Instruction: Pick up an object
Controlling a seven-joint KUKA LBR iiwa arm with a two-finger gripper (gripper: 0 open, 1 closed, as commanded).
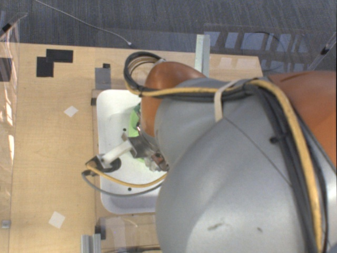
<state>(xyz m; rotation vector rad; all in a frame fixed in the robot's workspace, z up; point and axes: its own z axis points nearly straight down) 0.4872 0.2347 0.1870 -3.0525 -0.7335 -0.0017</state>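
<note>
Camera view, looking down at a slant: the grey arm (237, 183) reaches in from the right and covers most of the right half of the pale wooden bench (47, 157). Its orange band (160, 86) shows above the wrist. The gripper (142, 149) sits over a white bin (108, 115), at the bin's right side and about halfway along its length. Whether the gripper is open or closed cannot be told, because the wrist and arm hide most of it, and it cannot be told whether anything is held in it.

A green object (134, 124) lies in the same bin, just above the gripper in the picture. It is tight against the edge of the orange band, which covers its right side. A smaller green patch (141, 160) shows just below the gripper; whether it belongs to the same object cannot be told.

On the bench left of the bin are a black L-shaped mark (52, 62) near the far edge and two pale square patches (70, 110), well apart from each other. A grey metal bracket (103, 77) stands at the bin's far left corner. Dark grey carpet (158, 9) lies beyond the bench.
</note>
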